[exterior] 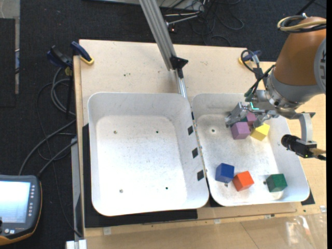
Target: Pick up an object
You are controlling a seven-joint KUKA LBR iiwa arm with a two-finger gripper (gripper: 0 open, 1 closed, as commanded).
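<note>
In the right bin, a purple block and a yellow block lie side by side in the far half. My gripper hangs directly over them, right at the purple block's far edge, and the wrist hides the contact. Near the bin's front edge, a blue block, an orange block and a green block sit in a row.
The left bin stands beside the right one, with their walls meeting in the middle. A slanted metal pole runs down to the bins' far junction. Blue-and-yellow clamps grip the board's far corners.
</note>
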